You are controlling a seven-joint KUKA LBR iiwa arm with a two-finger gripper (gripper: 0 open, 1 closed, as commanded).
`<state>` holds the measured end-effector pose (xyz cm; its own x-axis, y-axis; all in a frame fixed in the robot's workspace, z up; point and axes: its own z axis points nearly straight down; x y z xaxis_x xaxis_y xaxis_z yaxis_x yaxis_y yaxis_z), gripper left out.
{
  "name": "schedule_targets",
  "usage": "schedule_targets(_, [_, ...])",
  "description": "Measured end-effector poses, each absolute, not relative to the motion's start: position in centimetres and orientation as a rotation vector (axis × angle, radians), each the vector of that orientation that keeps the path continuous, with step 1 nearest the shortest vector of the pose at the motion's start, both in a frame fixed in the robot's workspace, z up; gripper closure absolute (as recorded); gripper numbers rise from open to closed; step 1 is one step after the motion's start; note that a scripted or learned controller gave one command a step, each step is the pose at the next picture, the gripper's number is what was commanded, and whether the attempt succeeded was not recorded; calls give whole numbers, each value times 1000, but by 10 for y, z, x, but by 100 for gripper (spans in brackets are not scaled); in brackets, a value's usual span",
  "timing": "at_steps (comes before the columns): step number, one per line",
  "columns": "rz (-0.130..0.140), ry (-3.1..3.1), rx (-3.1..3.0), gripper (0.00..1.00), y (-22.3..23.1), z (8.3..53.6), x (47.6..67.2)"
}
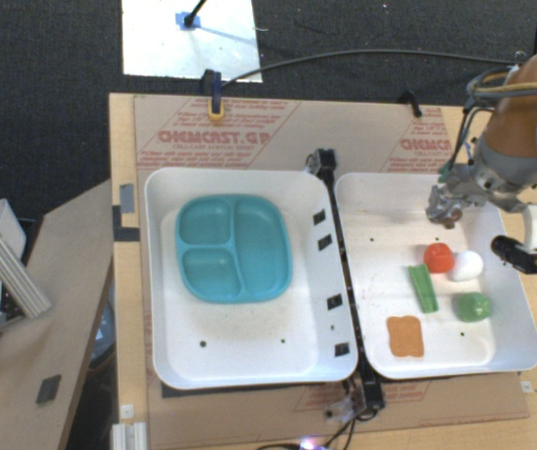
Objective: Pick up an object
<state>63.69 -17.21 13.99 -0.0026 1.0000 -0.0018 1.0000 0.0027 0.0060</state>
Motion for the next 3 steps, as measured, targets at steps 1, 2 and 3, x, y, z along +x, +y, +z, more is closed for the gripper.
schedule_targets(1, [6, 2222, 2212, 100, -172, 184, 641])
schedule_targets(2, [5, 2224, 2212, 100, -172, 217, 643])
schedule_targets(3, [2, 2232, 2213, 100, -122, 210, 617])
